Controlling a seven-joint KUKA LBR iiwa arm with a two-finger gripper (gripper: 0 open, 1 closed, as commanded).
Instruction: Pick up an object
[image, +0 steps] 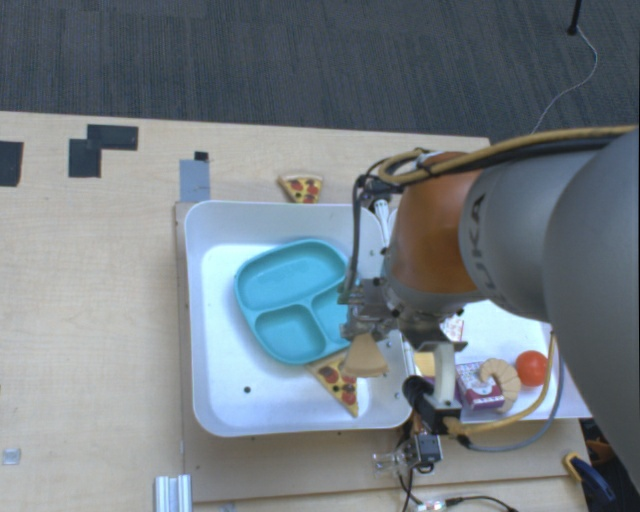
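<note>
The arm (520, 230) runs off the right edge and covers most of the right bin (500, 320), so only a strip of that bin's floor shows. The blue divided plate (290, 300) loses its right rim behind the wrist hardware, where the gripper (365, 335) is too cluttered to read. A tan piece (365, 358) overlaps the pizza slice (338, 385), hiding its upper end.

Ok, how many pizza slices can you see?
2. One pizza slice lies on the bench above the left bin; another is inside that bin, beside the blue tray. The arm may hide more.
</note>
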